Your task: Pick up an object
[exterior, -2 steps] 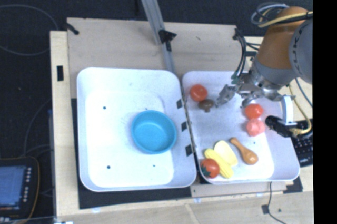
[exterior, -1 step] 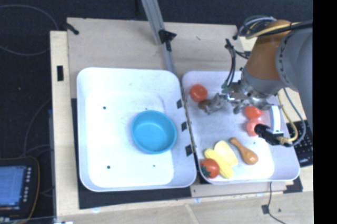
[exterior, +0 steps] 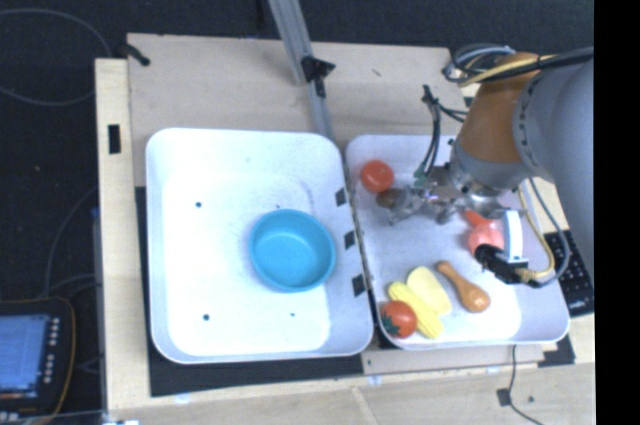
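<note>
Fingers [exterior: 393, 200] blurred into one dark grey mass at the tip of the gripper [exterior: 398, 206]; spread or pressed together, cannot tell. Pointing toward the left side of the right-hand shallow white bin [exterior: 545, 328].

Small red round toy fruit [exterior: 377, 176] lying on that bin's floor in its back left corner, close to the left wall. Just up and left of the fingertips, outside the grey mass and not between them; touching or narrowly apart, not clear.

Salmon-pink rounded lump [exterior: 485, 233] to the right of the gripper, partly tucked under the wrist and its black cabling. Brown club-shaped piece [exterior: 463, 286] nearer the front, lying flat, thick end toward the lower right. Just left of it, yellow ridged toy food [exterior: 425, 301], leaning against a red toy tomato with a green top [exterior: 398, 318] in the front left corner. All four well apart from the small red fruit.

Grey arm with an orange band [exterior: 495, 128] reaching in from the right, over the back of the bin.

Left-hand shallow white bin [exterior: 170, 213] holding an upright light blue plastic bowl [exterior: 292, 249], right of its centre. Both bins side by side on the pale wooden bench [exterior: 200, 83]. Grey metal post [exterior: 290, 13] slanting down from the top toward the gap behind the bins. Handheld device with a glowing blue screen [exterior: 25, 353] at the lower left, off the bench.
</note>
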You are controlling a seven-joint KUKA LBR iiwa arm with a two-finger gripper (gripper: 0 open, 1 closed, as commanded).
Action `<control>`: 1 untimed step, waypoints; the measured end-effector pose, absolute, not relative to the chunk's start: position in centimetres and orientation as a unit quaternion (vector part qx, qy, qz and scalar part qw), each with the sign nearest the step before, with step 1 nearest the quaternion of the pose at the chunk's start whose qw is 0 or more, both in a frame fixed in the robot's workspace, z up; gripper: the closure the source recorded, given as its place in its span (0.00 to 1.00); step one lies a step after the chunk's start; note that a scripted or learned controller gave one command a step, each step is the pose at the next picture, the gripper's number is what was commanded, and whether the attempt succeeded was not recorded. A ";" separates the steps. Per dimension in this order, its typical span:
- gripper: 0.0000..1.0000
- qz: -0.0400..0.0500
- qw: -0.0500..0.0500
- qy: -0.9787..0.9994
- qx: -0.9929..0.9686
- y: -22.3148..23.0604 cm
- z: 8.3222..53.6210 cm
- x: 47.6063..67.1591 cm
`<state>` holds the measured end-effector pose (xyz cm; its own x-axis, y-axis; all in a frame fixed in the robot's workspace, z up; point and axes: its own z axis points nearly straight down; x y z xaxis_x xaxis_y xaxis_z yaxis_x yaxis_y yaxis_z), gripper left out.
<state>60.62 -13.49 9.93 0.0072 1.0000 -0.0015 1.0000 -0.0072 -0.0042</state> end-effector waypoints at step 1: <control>1.00 -0.001 -0.001 -0.703 -0.711 -13.5 11.4 60.8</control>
